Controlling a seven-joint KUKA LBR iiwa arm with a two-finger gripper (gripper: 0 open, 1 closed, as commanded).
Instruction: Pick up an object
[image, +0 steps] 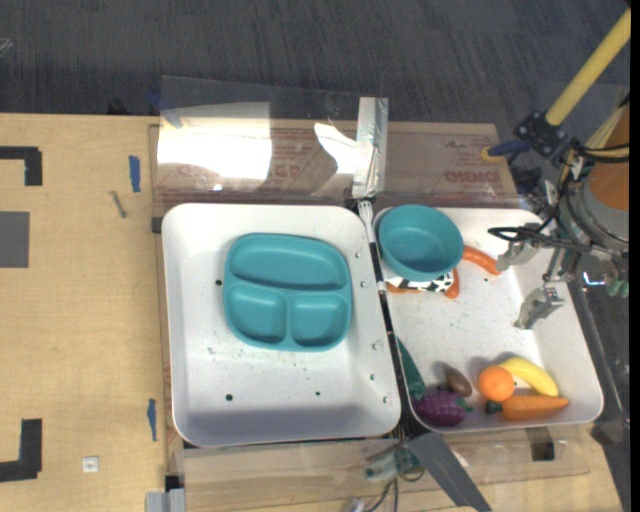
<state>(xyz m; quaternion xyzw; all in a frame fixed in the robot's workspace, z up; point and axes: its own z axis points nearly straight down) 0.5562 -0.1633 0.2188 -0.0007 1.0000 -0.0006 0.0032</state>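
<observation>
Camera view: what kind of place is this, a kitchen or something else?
Probably a robot test bench, not a kitchen. Two white bins sit side by side on a wooden bench, toy fruit lies in the right bin, and a robot gripper hangs over it.

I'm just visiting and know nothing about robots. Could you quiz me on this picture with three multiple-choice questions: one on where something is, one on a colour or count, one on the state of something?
1. Where is the teal divided plastic plate?
A. in the left white bin
B. in the right white bin
C. on the wooden bench

2. How many compartments does that plate have?
A. two
B. three
C. five

3. How does the round teal plastic bowl stand?
A. upside down
B. flat on its side
C. opening upward

Answers: 1 A, the plate lies in the left white bin. 2 B, one wide compartment above two smaller ones. 3 C, its hollow inside faces up, in the right white bin's far corner.
</observation>
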